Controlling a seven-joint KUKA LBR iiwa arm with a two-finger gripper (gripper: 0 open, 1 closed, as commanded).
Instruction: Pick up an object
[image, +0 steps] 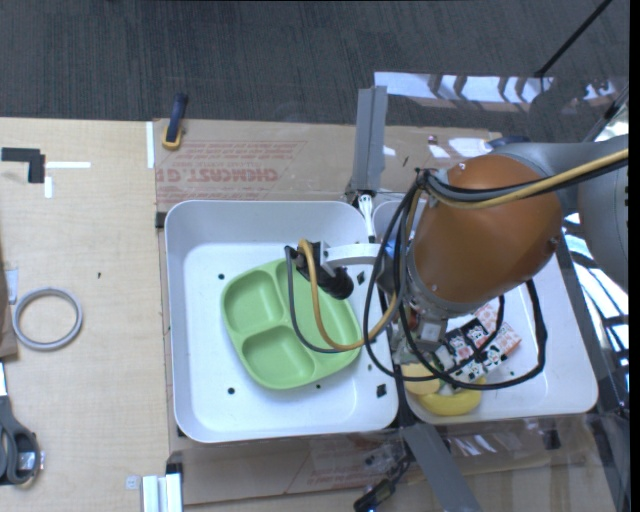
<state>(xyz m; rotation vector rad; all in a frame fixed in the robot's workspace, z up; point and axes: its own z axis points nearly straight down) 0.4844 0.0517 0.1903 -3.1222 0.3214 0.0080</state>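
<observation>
A light green divided plate (285, 325) lies in the left white bin (200, 400), a little right of its middle. The arm's orange band (485, 230) hangs over the right bin (570, 390) and covers much of it. My gripper (412, 345) points down at the right bin's left side, mostly hidden under the wrist. Just below it, a yellow rounded object (447, 402) lies by the bin's front wall. A red-and-white printed packet (482, 342) lies to the right of the gripper. Nothing can be seen held.
Yellow and black cables (318, 300) loop from the wrist out over the green plate. A grey tape ring (45, 318) and scissors (15, 455) lie on the wooden bench at left. A grey post (368, 140) stands behind the bins.
</observation>
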